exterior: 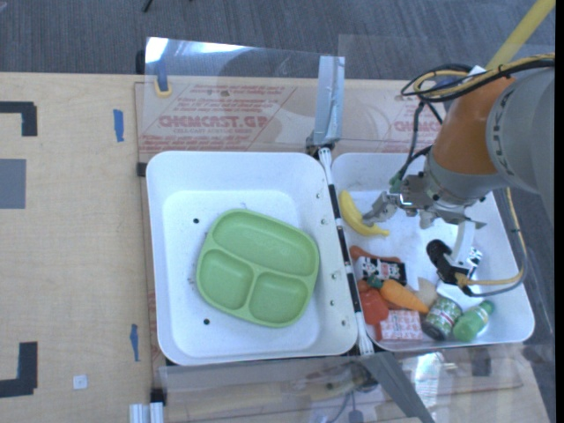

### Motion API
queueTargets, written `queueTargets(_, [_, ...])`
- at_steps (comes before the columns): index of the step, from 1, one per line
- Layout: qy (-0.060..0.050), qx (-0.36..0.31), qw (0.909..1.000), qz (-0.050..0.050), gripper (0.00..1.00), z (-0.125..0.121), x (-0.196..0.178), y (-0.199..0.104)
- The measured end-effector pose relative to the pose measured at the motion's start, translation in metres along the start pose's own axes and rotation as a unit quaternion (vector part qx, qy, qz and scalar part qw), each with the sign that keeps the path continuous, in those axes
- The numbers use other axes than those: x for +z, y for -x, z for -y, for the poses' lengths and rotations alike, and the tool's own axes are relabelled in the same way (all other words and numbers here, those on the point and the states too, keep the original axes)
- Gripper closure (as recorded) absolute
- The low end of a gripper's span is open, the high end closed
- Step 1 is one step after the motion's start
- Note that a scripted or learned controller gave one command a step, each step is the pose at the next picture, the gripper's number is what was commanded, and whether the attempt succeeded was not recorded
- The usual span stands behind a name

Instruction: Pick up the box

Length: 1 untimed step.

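A small black, white and red box (381, 268) lies in the right bin (515, 263), near its left wall, with its lower edge against an orange carrot (404, 295). My gripper (398, 203) hangs over the upper middle of that bin, just right of a yellow banana (357, 218). It is above the box and apart from it. The grey arm with its orange band (467, 139) reaches in from the right.
At the right bin's front lie a red pepper-like piece (371, 304), a red and white flat packet (401, 326), a can (441, 316) and a green bottle (473, 321). The left bin (176, 192) holds a green divided plate (257, 266).
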<state>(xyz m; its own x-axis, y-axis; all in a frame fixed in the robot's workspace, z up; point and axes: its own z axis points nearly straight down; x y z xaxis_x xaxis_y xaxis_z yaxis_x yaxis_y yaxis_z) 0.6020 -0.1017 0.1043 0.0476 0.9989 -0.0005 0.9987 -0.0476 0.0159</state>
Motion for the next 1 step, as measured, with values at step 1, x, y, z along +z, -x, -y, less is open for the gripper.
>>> queueTargets(1, [-0.009,-0.006,0.9999,0.000,0.00,-0.0263,-0.0773,-0.0137])
